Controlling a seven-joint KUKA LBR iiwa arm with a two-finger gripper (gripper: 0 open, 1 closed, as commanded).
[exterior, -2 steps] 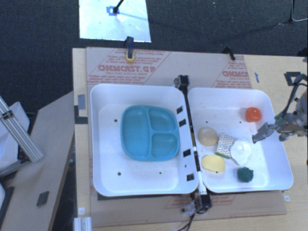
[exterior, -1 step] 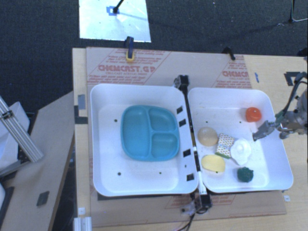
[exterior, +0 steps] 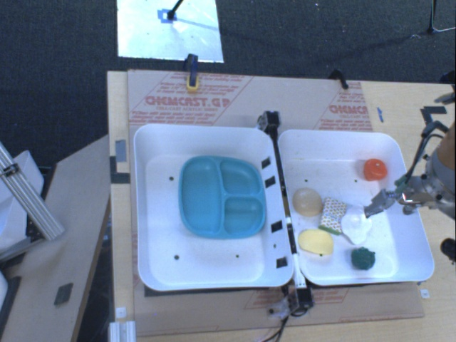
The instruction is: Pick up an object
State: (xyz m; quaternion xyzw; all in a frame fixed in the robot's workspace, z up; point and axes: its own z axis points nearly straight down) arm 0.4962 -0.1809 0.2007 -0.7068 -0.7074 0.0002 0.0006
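Blue divided tray lies in left white bin. Surface carries printed brown sheet beneath both bins. Yellow clamp at sheet's far edge. Pale square panel on dark carpet beyond.

One fixed camera above the bench — slanted downward view, both white bins within frame.
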